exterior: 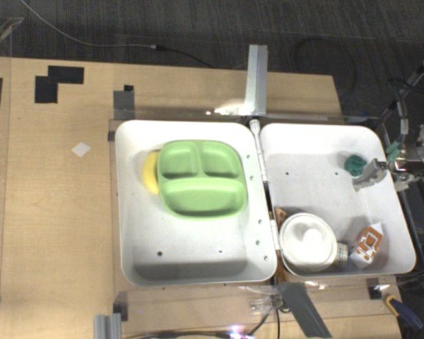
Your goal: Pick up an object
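- Resting on a pale wooden bench (49,210): 2 shallow white plastic bins side by side, left bin (138,260) and right bin (311,143), touching along a shared middle rim
- Left bin: green 3-compartment plastic tray (201,178) lying upside-right, toward the bin's upper half; yellow rounded object (150,173) tucked just under the tray's left edge, partly hidden
- Right bin, near edge: round white bowl (307,241) against the middle rim; small orange-and-white patterned packet (368,242) near the bowl's right, apart from it
- Right bin, upper right: small teal rounded object (354,164)
- Grey 2-finger gripper (368,174) reaching in from the right, just beside the teal object; cannot tell whether it is open or closed, or whether it touches the object
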Controlling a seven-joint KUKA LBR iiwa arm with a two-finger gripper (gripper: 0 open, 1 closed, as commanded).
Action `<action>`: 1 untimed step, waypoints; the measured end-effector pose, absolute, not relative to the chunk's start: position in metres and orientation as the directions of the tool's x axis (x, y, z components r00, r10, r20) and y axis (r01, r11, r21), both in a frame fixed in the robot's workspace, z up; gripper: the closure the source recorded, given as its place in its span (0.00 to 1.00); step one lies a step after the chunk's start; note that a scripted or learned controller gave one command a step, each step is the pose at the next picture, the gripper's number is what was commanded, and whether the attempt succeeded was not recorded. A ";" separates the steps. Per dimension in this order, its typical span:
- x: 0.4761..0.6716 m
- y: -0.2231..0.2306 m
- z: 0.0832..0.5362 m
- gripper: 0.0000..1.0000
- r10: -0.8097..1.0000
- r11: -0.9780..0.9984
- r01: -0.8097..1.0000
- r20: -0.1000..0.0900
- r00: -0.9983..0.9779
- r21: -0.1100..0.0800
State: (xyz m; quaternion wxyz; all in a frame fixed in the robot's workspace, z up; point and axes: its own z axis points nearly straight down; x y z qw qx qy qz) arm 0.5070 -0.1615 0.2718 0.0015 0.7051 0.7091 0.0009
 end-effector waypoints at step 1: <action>0.555 -0.120 0.185 0.00 0.996 0.091 0.996 -0.001 -0.091 0.003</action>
